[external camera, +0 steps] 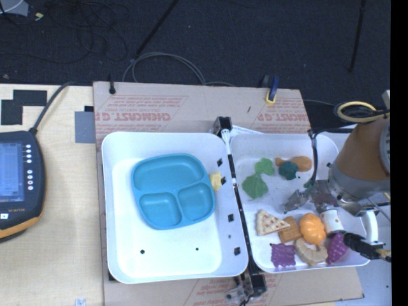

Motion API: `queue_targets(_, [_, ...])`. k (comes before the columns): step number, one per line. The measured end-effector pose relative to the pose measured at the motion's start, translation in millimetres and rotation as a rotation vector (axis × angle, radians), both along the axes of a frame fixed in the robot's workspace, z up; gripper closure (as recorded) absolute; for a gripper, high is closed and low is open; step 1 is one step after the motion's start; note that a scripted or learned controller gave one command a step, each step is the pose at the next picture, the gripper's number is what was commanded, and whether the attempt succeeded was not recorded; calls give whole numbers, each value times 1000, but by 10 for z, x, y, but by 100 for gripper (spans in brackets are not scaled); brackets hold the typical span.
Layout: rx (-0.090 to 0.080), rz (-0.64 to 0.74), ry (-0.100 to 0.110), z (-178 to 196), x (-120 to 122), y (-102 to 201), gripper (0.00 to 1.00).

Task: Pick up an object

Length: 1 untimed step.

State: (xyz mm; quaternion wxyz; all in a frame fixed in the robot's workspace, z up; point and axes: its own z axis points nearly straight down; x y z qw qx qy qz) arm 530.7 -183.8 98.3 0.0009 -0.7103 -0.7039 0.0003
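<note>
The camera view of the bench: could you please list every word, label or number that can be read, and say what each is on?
"CHEMCAST" style red lettering, upside down, on the cardboard sheet behind the bins; the exact letters are blurred.
A second red print on the same cardboard, also upside down and blurred.
Fainter red print on the cardboard's front edge: unreadable.
Pendant screen and buttons: too small to read.

Even, soft overhead light falls on the scene; the white bins glare slightly, shadows beneath objects are faint, the floor beyond the tabletop is dim, and fine detail looks soft throughout.
</note>
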Motion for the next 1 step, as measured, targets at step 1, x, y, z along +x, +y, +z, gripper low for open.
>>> queue_targets(1, [-4,13,-6,-102,857,-297,0])
